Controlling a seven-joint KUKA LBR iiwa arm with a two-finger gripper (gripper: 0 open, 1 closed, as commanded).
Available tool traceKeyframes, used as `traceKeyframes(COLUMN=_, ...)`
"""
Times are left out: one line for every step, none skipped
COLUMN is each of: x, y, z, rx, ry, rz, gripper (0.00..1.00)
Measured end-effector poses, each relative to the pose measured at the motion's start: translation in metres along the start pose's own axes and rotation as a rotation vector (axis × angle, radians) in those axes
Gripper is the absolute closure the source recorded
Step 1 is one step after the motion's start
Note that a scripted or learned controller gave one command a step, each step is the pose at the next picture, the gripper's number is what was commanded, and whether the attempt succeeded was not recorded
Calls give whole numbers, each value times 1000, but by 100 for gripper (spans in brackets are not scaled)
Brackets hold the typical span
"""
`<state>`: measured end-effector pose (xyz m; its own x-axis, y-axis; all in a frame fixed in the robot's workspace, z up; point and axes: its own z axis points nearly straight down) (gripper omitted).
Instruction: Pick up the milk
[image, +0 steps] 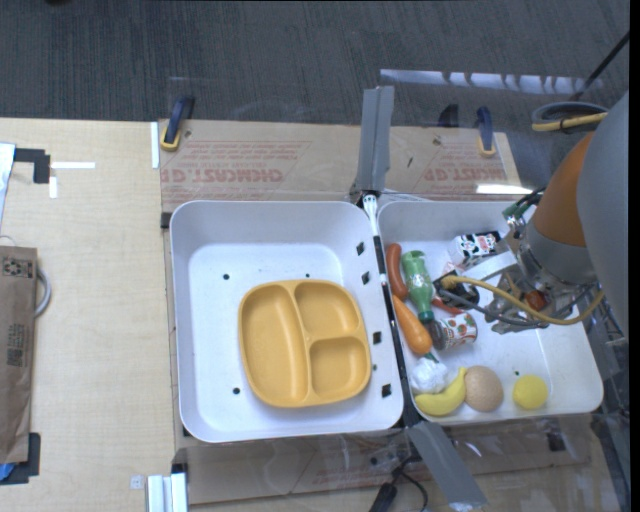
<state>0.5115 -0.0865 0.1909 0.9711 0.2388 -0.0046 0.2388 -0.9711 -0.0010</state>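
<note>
The small white cow-patterned milk carton (474, 246) lies unlifted in the right white bin (575, 405); the claw (512, 305) hovers nearby, its state unclear.

A small white-and-black milk carton (474, 246) lies at 12 o'clock in the right white bin (570, 400); a yellow divided plastic plate (304, 342) sits centred in the left white bin (200, 300).

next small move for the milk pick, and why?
Probably shift the gripper toward the bin's far side, over the milk, then descend. The carton lies on its side near the right bin's far wall, and the wrist hangs nearer the camera than it, beside the small can.
</note>
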Motion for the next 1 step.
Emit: traceKeyframes(x=15, y=0, z=-4, rx=-1, ry=0, rz=-58, gripper=100)
